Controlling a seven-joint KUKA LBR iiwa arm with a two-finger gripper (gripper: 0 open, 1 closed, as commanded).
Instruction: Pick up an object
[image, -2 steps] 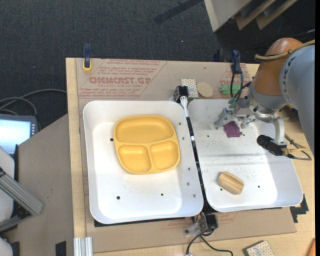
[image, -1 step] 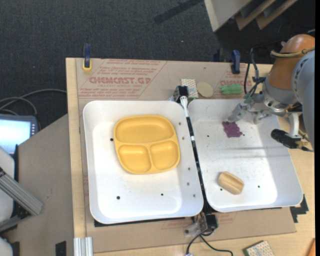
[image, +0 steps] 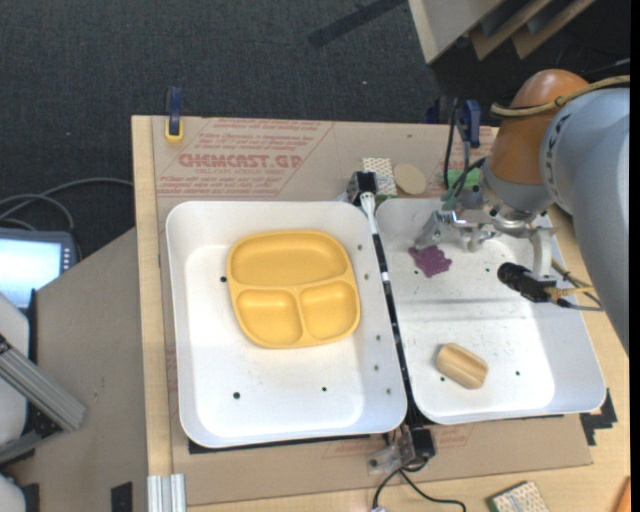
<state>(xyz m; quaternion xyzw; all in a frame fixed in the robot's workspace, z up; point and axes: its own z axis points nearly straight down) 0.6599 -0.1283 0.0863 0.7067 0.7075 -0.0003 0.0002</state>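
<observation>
Two white bins (image: 200, 330), yellow tray (image: 292, 287) left, tool (image: 452, 232) over purple piece (image: 432, 260), grip state unclear

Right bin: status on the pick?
Gripper low at the right bin's far end, over the purple piece. Nothing seen held. Tan wooden block lies apart, near side. Yellow divided plate in left bin.

A cardboard sheet (image: 240, 155) with red print covers the desk (image: 145, 300). A blue clamp (image: 175, 112) grips its far left corner. Dark carpet (image: 200, 50) lies beyond. A lit screen (image: 30, 265) sits at the left edge.
</observation>
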